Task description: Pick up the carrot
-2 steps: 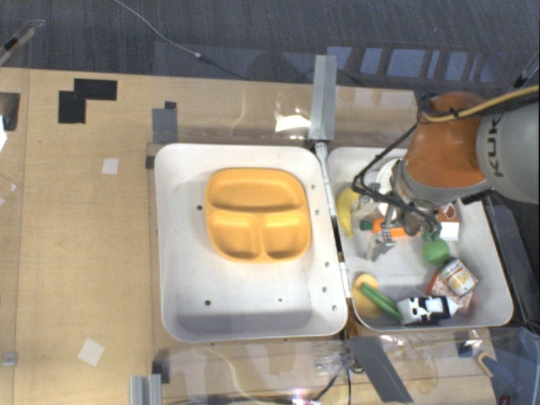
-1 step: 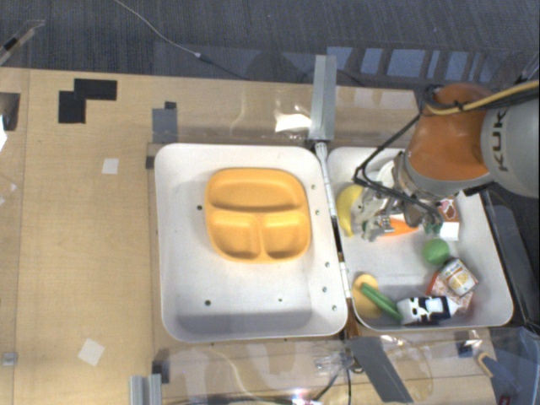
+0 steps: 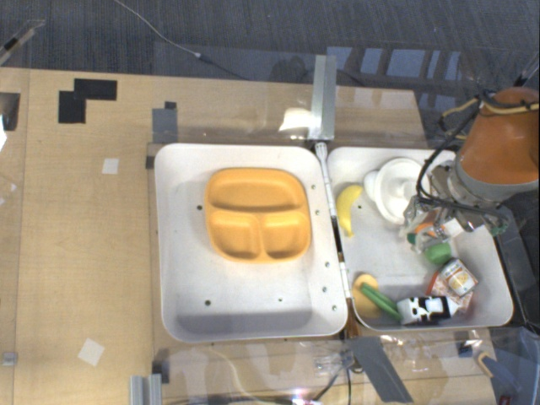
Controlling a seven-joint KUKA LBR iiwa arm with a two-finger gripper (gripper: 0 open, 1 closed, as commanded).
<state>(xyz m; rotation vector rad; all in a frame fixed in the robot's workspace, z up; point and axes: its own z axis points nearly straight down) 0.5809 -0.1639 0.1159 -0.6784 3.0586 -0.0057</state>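
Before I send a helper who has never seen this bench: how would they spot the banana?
Find the right-hand white bin. Along its left wall, near the far end, lies the banana, beside a white bowl. It is the sole plain yellow, curved piece there.

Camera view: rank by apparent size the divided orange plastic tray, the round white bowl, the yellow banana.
1. Divided orange plastic tray, clearly largest.
2. Round white bowl, partly hidden by the arm.
3. Yellow banana, smallest.

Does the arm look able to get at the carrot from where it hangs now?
Probably yes. The gripper hangs over the right bin, and what looks like the carrot lies just beyond it, though the carton crowds one side.
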